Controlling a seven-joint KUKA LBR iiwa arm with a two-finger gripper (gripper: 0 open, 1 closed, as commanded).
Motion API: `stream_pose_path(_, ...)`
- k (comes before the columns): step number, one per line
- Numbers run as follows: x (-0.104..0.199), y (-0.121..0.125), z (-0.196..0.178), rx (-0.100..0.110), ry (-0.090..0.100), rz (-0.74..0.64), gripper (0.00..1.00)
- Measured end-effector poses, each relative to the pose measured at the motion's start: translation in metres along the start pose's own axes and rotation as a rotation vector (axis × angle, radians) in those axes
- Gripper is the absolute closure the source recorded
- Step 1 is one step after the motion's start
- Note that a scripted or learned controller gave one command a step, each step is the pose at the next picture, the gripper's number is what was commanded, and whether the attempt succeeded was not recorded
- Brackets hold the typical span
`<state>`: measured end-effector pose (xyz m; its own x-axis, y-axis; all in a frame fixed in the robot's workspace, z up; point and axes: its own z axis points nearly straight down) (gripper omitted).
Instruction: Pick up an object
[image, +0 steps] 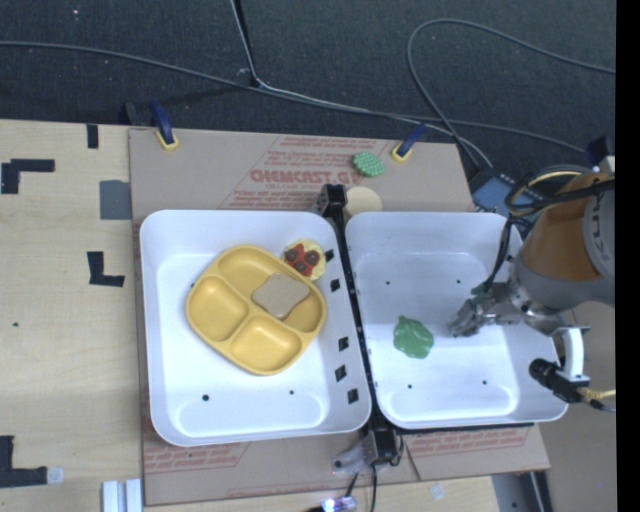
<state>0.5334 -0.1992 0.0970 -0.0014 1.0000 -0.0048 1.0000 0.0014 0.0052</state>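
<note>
The pincer (468, 322) sits low in the right bin (440, 400), just beside the green lump (412, 337); how far it is open I cannot tell. Closing this far off-centre risks only nudging the lump aside

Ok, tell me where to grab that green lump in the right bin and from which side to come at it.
Probably best to grip the green lump across its narrower middle, coming straight down from above. It lies low on the right bin floor with open space all round, and the gripper sits just to its right.
</note>
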Motion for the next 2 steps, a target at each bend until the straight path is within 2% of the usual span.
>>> stream_pose_path(1, 0.0, 0.001, -0.042, 0.003, 0.005, 0.0, 1.0)
stream_pose_path(2, -0.007, 0.002, -0.104, 0.0, 0.002, 0.001, 1.0)
